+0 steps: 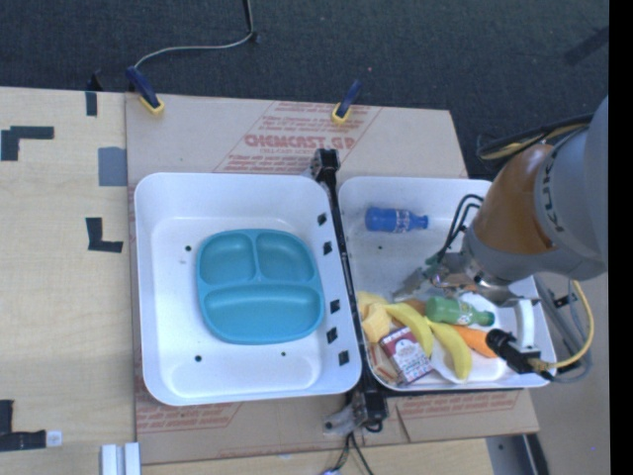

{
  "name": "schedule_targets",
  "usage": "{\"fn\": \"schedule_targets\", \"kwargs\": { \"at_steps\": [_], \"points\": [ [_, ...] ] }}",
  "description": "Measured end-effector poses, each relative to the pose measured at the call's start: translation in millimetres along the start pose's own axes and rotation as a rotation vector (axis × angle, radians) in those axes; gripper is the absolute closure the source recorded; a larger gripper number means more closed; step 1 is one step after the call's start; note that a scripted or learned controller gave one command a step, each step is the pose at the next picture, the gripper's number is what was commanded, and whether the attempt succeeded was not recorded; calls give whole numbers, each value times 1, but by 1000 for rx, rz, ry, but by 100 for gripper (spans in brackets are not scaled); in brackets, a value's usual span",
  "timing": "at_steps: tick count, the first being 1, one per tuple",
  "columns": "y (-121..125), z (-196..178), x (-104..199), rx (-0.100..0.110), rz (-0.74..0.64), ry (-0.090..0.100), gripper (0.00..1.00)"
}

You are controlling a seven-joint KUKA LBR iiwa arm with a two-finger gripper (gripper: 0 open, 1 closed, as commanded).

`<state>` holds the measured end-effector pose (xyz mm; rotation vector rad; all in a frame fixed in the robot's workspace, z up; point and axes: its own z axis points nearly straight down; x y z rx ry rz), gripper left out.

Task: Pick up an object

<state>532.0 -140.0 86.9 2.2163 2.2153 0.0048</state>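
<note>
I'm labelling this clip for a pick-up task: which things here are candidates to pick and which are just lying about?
For the job, all in the right bin:
blue bottle
green bottle
bananas
carrot
red box
gripper

Lying about:
blue plate in the left bin
clamps
cable

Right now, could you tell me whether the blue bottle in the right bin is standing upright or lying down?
Lying down. The blue bottle rests on its side on the right bin's floor, cap pointing right.
</note>
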Motion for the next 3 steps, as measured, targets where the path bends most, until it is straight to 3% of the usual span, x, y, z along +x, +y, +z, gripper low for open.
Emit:
{"fn": "schedule_targets", "kwargs": {
  "at_steps": [1, 2, 3],
  "points": [
    [60, 1, 47, 2, -3, 3, 0],
    [29, 1, 16, 3, -1, 1, 0],
    [75, 1, -18, 2, -2, 1, 0]
  ]
}}
